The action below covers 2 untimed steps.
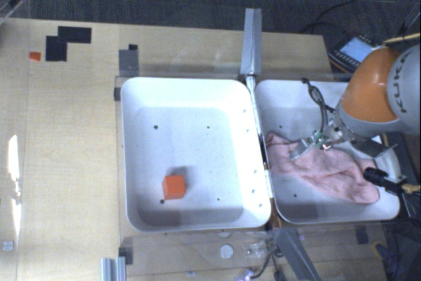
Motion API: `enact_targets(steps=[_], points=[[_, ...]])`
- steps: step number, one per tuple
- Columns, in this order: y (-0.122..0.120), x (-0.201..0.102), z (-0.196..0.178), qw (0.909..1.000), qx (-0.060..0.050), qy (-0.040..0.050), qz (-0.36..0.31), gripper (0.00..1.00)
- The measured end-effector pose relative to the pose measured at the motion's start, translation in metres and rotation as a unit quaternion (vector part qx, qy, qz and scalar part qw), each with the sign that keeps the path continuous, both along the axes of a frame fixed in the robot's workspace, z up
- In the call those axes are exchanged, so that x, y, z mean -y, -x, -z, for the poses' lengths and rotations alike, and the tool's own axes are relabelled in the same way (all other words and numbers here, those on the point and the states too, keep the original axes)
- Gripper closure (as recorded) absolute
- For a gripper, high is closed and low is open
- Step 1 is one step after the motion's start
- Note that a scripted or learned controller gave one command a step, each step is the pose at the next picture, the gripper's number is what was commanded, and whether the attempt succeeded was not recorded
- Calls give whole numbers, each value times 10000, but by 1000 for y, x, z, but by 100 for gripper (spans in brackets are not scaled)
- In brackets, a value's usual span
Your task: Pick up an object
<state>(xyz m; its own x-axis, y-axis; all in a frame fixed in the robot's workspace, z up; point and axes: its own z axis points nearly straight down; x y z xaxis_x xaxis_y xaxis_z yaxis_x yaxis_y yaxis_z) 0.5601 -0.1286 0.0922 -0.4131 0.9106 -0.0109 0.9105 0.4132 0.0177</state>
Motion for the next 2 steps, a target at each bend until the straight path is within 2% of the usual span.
enact_targets(steps=[1,2], points=[[-57,-1,1,9839,-23,-37,1787,0],[0,-12,1,9865,-16,-37,1639,0]])
